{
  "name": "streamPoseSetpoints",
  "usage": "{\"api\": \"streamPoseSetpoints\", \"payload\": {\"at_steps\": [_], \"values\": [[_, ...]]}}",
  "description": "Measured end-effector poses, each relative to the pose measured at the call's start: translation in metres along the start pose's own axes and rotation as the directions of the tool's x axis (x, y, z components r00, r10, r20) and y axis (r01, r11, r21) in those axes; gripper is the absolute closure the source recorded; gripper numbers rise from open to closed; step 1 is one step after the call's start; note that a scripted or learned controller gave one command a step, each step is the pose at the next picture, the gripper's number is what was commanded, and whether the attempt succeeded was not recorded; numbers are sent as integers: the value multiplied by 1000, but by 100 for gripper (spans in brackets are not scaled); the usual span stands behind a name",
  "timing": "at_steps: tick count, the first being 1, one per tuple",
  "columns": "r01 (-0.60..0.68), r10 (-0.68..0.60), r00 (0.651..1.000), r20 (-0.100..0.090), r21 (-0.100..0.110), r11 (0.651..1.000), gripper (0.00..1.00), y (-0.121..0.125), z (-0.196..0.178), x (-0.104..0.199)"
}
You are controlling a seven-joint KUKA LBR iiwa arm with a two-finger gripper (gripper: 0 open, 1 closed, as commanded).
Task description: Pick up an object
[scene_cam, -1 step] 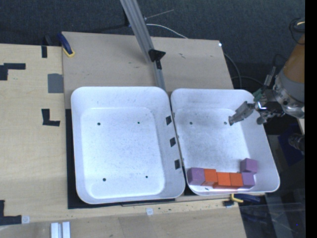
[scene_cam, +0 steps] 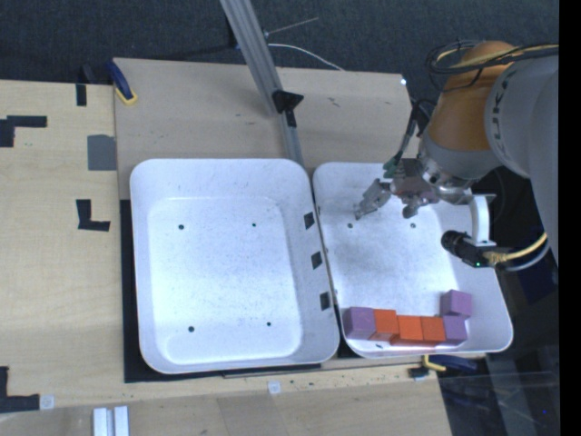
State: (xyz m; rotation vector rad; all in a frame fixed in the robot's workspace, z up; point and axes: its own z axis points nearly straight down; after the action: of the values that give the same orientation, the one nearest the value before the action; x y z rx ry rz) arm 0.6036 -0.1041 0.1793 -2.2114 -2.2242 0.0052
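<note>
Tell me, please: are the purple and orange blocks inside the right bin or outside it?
Inside. The purple and orange blocks lie in a row against the near wall of the right bin.

The grey arm (scene_cam: 531,107) reaches in from the right, its orange band (scene_cam: 463,121) sitting just above the wrist. The wrist bends down and to the left, carrying the claw (scene_cam: 388,200) low at the far part of the scene. Its two fingers (scene_cam: 369,202) are spread apart, tips pointing left and slightly near, nothing between them.
</note>
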Motion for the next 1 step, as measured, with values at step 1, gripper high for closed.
{"api": "streamPoseSetpoints", "payload": {"at_steps": [1], "values": [[-6, 6, 1000, 1, -1, 1000, 0, -67, -12, 18]]}}
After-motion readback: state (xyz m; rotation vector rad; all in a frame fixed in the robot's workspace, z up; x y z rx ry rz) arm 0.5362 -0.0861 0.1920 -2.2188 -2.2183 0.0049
